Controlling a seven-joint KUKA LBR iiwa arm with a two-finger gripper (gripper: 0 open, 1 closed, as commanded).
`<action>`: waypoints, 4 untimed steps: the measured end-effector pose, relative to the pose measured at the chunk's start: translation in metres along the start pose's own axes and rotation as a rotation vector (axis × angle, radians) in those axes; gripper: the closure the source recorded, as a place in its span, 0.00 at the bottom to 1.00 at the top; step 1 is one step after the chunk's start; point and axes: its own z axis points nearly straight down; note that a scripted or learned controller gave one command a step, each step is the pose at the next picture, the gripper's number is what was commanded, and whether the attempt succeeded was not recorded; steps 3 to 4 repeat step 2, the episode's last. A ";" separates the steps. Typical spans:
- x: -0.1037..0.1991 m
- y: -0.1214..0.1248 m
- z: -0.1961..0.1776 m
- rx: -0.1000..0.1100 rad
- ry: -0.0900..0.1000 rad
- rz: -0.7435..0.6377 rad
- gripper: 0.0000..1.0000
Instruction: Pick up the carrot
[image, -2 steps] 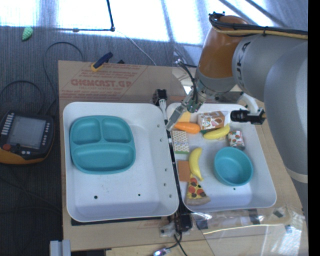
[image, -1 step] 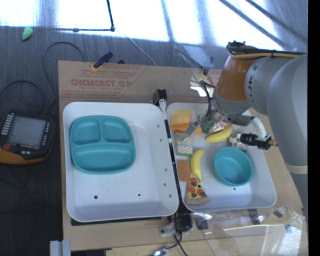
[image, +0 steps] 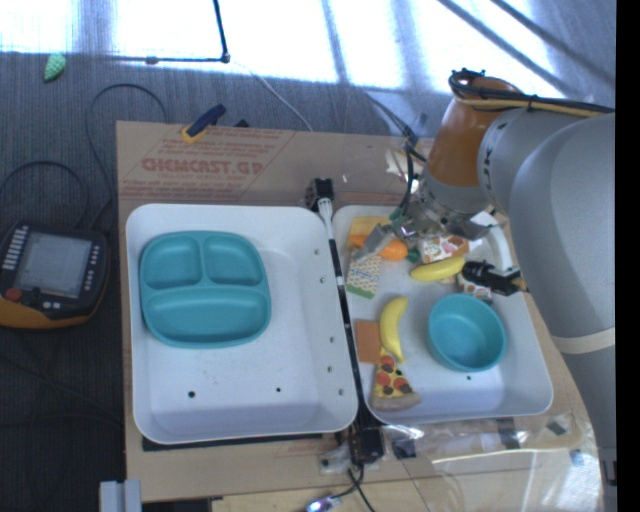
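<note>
Here, the gripper (image: 392, 236) meets the small orange carrot (image: 394, 252).

Two white bins side by side on a brown board. Left bin (image: 240, 400) holds a teal divided tray (image: 204, 288). Right bin (image: 520, 385) is cluttered: teal bowl (image: 466, 333) near its right side, a banana (image: 394, 326) just left of the bowl, pizza slice toy (image: 392, 382) below the banana, second banana (image: 438, 269) above the bowl. Small orange carrot (image: 394, 251) lies near the bin's far edge among yellow and patterned pieces too small to name. Gripper (image: 385, 236) reaches down at the far edge, just beside the carrot; contact unclear. Grey arm (image: 560, 190) with orange band (image: 458, 140) enters from the right. Teach pendant (image: 48, 275) on the floor at left.
</note>
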 end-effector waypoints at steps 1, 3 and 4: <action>-0.001 0.002 -0.011 -0.003 -0.008 -0.004 1.00; 0.066 0.021 -0.088 0.003 -0.005 0.223 1.00; 0.066 0.021 -0.088 0.003 -0.005 0.223 1.00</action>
